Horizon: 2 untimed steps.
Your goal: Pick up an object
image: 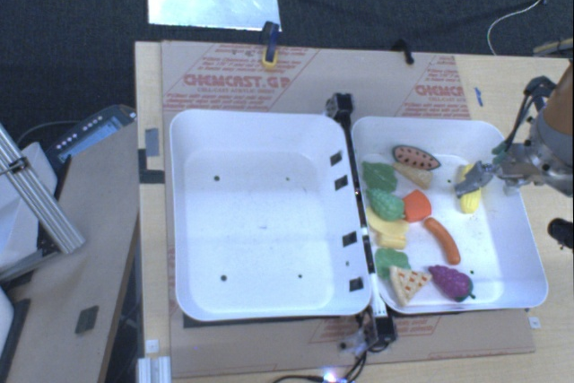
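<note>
Bench: a pale wooden surface seen from above at a slant. A brown cardboard sheet with red lettering lies flat on it and covers most of the top. Two shallow white bins rest side by side on the sheet, the left bin and the right bin, their inner rims touching along a line of black clips. A yellow clamp sits at the sheet's far edge.

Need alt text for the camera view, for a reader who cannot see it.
The pincer hovers over a yellow corn toy in the right bin, which holds toy foods including a sausage and purple grapes. The left bin sits alongside.
</note>
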Each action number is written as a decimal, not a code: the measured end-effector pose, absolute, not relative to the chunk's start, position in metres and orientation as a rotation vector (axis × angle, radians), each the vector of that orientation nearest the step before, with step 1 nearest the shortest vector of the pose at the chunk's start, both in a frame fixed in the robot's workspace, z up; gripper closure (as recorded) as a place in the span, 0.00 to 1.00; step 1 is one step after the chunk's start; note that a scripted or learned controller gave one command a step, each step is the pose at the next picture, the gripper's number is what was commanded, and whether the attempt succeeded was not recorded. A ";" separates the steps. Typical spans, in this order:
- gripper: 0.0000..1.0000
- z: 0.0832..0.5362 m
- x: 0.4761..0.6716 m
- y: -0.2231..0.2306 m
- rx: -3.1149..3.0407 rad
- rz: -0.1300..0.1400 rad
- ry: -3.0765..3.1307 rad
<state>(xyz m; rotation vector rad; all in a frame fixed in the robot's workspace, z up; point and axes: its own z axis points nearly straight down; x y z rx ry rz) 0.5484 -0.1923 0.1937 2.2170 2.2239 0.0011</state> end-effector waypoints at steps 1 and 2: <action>0.00 0.101 0.555 -0.168 2.212 0.009 2.215; 0.00 0.087 0.487 -0.095 2.214 -0.001 2.207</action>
